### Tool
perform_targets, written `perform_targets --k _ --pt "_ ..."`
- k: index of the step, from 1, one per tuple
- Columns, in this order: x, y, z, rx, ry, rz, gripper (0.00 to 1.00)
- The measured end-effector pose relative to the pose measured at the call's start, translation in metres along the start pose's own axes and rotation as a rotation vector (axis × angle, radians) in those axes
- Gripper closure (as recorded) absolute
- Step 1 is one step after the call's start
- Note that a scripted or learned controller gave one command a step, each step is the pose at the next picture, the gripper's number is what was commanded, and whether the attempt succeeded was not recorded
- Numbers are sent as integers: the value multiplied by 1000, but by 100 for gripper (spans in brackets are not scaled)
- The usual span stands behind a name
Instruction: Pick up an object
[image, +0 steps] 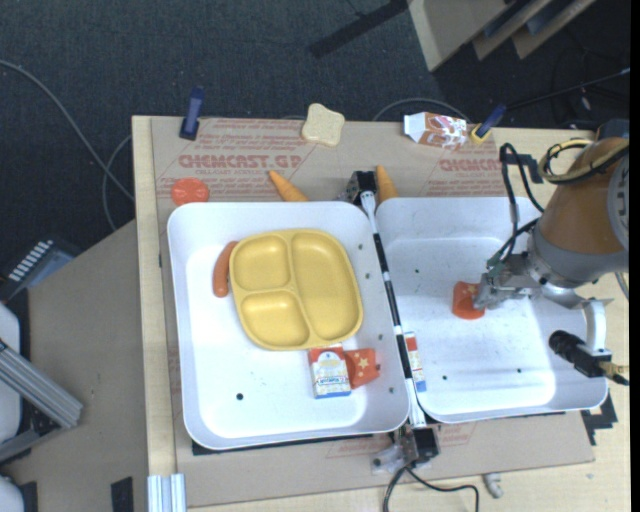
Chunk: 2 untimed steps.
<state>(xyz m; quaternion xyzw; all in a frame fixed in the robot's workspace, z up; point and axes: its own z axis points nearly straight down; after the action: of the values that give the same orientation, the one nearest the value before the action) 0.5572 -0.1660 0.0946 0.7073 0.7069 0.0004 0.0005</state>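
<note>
We see the arm (585, 215) reaching in from the right over the right bin (450, 385), its end effector (490, 292) low, right at the right edge of a small orange-red object (466, 300) lying on the bin floor, left of centre. Contact looks likely, but we cannot tell if the end effector is released or clenched, or whether the object is grasped; the tips are too small and dark to read.

Left bin (200, 400) holds a yellow divided plate (296, 288) with three compartments, roughly in the middle. A red sausage-shaped toy (221, 271) lies just beside the plate's left edge, upright along the view. Below the plate, touching its lower rim, we see a small white and blue carton (330, 373) with a crumpled red wrapper (363, 366) against its right side.

On the bench (250, 155) behind the bins: a blue clip (191, 112) at the far left edge, a bread slice toy (323, 124) near the top middle, a red disc (187, 191) by the left bin's far corner, an orange carrot-like piece (287, 187) just behind the left bin, and a white and red crumpled packet (437, 129) behind the right bin. Black cables (515, 185) hang off the arm over the right bin.
</note>
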Motion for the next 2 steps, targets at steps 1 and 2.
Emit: perform_targets --k 1,2 --pt "0 0 0 0 0 0 0" --pt "72 7 10 4 2 -2 0"
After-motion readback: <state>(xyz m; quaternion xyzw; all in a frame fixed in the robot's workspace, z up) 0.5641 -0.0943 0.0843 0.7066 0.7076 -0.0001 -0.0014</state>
